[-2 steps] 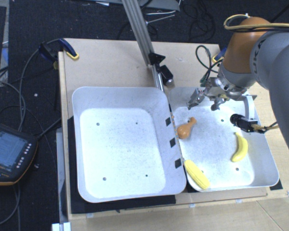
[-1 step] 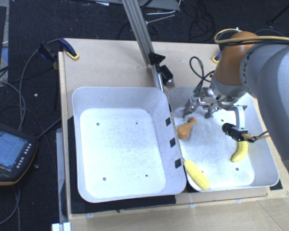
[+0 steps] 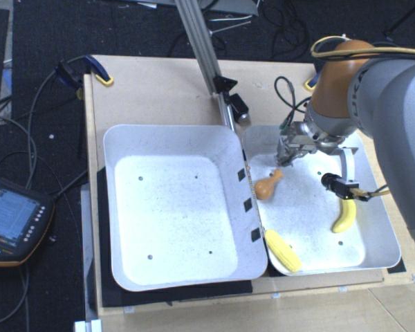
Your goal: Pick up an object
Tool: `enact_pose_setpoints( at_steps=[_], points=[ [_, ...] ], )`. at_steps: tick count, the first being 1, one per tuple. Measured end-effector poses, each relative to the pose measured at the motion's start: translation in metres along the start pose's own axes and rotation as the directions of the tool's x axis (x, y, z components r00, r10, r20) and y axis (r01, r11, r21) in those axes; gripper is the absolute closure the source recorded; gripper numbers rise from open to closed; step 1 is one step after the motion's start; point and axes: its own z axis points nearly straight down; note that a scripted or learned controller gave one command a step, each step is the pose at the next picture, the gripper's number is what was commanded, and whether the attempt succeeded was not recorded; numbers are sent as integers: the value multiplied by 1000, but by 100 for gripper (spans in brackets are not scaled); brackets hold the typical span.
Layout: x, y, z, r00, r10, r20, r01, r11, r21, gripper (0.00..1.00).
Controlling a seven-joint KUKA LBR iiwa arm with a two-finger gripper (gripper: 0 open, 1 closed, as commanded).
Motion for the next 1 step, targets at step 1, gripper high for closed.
enact_pose_setpoints(
  at_steps=[1],
  points=[
    [-3,9,-60,1000,0,0,0,1000,-5,100]
  ],
)
